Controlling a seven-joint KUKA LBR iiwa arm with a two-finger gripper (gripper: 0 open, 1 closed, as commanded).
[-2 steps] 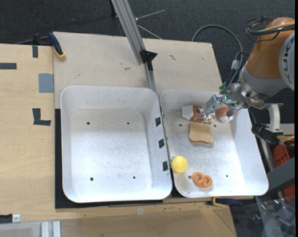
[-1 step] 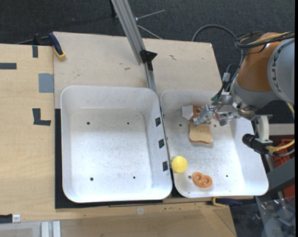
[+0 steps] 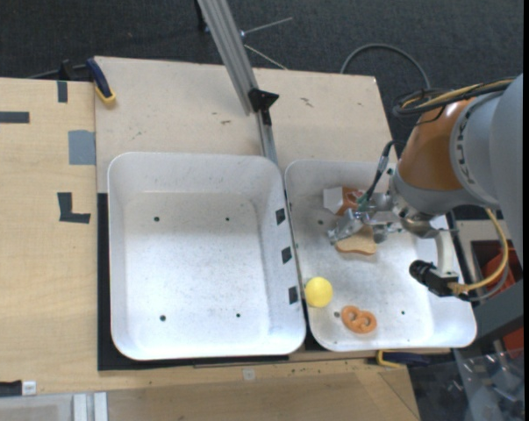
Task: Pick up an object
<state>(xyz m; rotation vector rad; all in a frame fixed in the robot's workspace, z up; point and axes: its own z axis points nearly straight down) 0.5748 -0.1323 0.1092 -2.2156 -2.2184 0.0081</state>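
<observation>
In the right bin [image 3: 439, 327], my gripper [image 3: 353, 224] hangs low in the upper middle, right over a tan bread-like slice [image 3: 359, 247]. Its tip overlaps the slice's top edge, and I cannot tell whether they touch. Just behind the gripper lies an orange and white object [image 3: 345, 199], partly hidden by it. A yellow ball [image 3: 318, 291] rests against the bin's left wall. An orange pretzel-shaped piece [image 3: 359, 320] lies near the front edge.
The left bin [image 3: 124, 235] stands beside the right one, and the two share a raised wall. A slanted metal post [image 3: 233, 51] rises behind the bins. The arm's grey and orange body [image 3: 448, 160] and its cables cover the right bin's right side.
</observation>
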